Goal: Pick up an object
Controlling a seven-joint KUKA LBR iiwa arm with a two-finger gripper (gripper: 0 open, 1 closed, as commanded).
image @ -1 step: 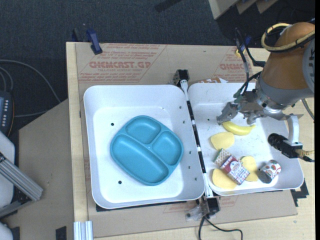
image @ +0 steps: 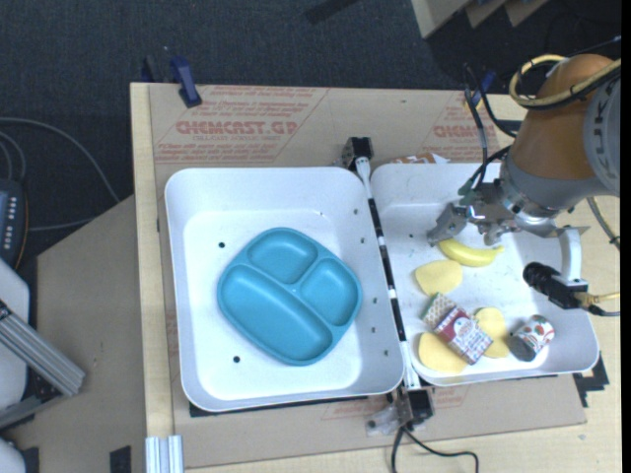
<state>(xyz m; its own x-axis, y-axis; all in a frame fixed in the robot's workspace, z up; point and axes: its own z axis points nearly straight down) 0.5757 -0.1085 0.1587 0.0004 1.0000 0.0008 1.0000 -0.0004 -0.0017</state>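
Observation:
In the right bin (image: 414,193), a yellow banana (image: 470,255) lies near the middle. My gripper (image: 469,230) hangs just above the banana's far side, open, one finger to its left and one to its right, with nothing between them. Closer to the front lie a pale yellow wedge (image: 438,277), a red and white box (image: 459,330), a small round tin (image: 532,337) and two more yellow pieces (image: 440,354). The arm's grey wrist and orange band (image: 567,116) cover the bin's far right corner.
The left bin (image: 197,215) holds a blue divided plate (image: 288,294). A ridge with clips (image: 380,254) separates the two bins. A black fitting with a cable (image: 552,286) hangs off the arm over the right bin's right side.

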